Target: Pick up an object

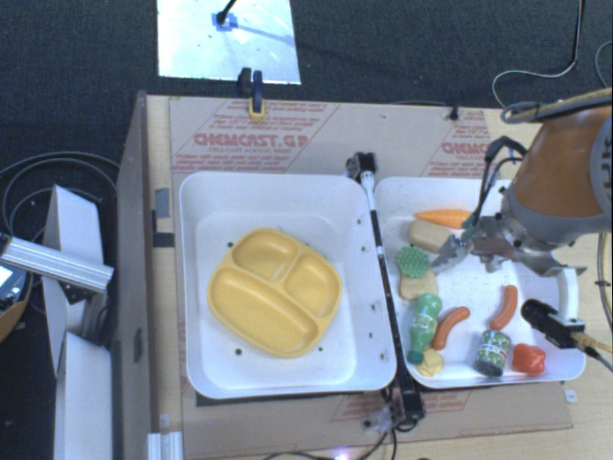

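Dark carpet surrounds the bench (287,127), whose brown top carries red lettering and two shallow white bins side by side; the left white bin (206,286) holds a yellow plastic tray with three compartments (275,291), lying flat near its middle; the right white bin (563,377) holds a scatter of toy food. An orange plastic carrot (442,218) lies near the far wall of that bin, with a pale beige block (428,235) touching it on the near side; a round green bristly piece (413,260) sits just below the block; a green plastic bottle (422,320) lies near the dividing wall, beside a reddish-orange sausage (450,326); a second sausage (505,306) lies further right; a small dark green can (493,351) stands near the front wall, next to a red pepper-like piece (528,357). The grey arm with its orange band (565,166) reaches in over the right bin; the gripper (457,248) sits low just beside the beige block, its fingers slightly apart, with nothing visible between them.
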You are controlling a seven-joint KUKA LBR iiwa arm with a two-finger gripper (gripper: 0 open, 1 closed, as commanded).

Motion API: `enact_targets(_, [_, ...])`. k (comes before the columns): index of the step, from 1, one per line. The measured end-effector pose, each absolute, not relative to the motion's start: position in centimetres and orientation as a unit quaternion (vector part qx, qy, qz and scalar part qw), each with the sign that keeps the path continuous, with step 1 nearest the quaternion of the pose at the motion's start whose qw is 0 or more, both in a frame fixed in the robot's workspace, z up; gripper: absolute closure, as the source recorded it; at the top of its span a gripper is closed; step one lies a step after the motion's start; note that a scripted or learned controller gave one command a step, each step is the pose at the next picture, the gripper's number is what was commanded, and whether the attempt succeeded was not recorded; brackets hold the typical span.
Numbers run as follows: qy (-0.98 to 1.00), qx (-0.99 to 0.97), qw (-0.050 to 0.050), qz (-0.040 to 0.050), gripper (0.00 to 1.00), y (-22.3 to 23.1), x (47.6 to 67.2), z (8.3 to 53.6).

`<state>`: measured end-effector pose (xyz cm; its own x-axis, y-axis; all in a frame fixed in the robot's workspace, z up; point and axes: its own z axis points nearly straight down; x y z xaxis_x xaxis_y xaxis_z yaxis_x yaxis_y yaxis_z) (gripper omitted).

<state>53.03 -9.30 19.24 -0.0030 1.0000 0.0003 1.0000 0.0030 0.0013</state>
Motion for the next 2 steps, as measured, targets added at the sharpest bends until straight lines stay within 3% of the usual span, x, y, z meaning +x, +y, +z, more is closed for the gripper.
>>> enact_targets(1, [0.708,0.707,-0.001,-0.0003,0.00,-8.4,52.2,8.8])
enact_targets(2, [0.708,0.706,0.002,0.0010,0.00,-10.7,61.8,10.7])
